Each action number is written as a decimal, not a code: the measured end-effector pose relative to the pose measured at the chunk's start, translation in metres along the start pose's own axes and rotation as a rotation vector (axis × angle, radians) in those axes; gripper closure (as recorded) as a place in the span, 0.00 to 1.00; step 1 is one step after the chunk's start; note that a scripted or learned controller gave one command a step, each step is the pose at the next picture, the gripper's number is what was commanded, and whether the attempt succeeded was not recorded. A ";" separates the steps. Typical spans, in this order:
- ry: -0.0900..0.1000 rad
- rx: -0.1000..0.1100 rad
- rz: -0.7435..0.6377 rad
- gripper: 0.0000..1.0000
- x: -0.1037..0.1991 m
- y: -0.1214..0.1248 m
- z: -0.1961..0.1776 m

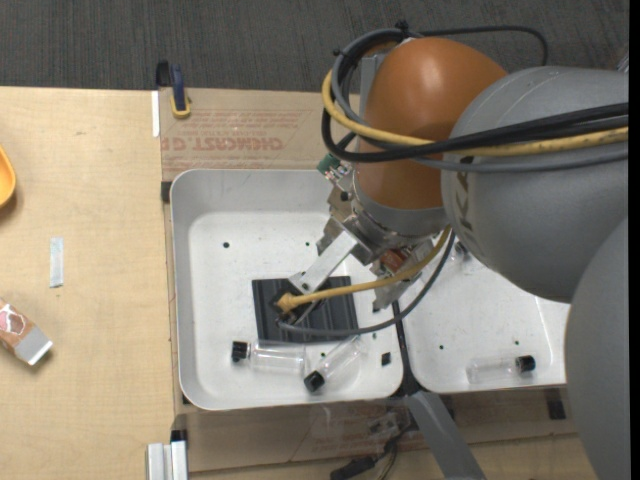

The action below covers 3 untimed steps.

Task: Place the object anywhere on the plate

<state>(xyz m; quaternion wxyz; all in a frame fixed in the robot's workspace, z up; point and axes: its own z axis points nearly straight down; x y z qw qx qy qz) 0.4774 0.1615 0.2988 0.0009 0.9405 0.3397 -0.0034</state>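
Near the front wall of the left bin (185, 298) lie the left tube (262, 356) and the middle tube (337, 360), clear with black caps, just beside each other. A third tube (497, 370) lies in the right bin (470, 318). Farther back, the gripper (388, 263) hangs over the left bin's right side; whether it is apart or clamped cannot be told. Printed cardboard (240, 138) lies beyond

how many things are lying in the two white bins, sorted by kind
clear tubes with black caps: 3 (two in the left-hand bin, one in the right-hand bin)
dark ridged plate: 1 (in the left-hand bin)
total: 4
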 end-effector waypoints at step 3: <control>0.003 -0.002 0.147 1.00 0.080 -0.020 0.005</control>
